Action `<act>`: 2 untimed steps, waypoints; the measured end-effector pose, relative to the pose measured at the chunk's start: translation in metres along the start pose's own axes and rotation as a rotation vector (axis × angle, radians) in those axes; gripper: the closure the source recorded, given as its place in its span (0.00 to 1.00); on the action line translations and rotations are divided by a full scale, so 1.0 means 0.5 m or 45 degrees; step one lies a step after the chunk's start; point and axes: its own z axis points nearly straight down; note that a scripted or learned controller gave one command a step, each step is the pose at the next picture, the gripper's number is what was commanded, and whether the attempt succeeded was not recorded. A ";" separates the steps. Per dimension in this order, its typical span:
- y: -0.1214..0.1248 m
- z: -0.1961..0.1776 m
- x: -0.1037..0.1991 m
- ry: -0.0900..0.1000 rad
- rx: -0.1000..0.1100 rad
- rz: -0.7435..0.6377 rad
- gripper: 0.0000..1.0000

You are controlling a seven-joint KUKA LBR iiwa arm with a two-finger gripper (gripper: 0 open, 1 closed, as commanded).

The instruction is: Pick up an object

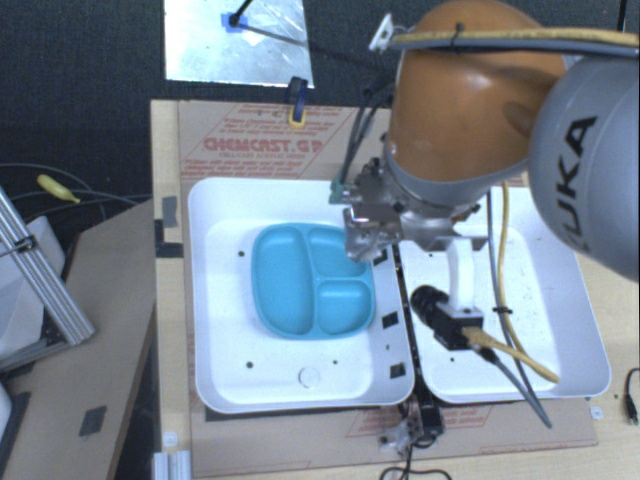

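Two bins on my screen, and the blue divided plate [312, 280] lies flat in the left bin [225, 368], about in its middle. My claw [362, 236] hangs over the plate's upper right corner, right by the wall [405, 303] between the bins. I can't tell whether it is parted or clenched; the arm's orange band [460, 98] looms above it.
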 end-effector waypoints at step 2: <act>-0.012 -0.254 -0.008 0.014 -0.034 -0.012 1.00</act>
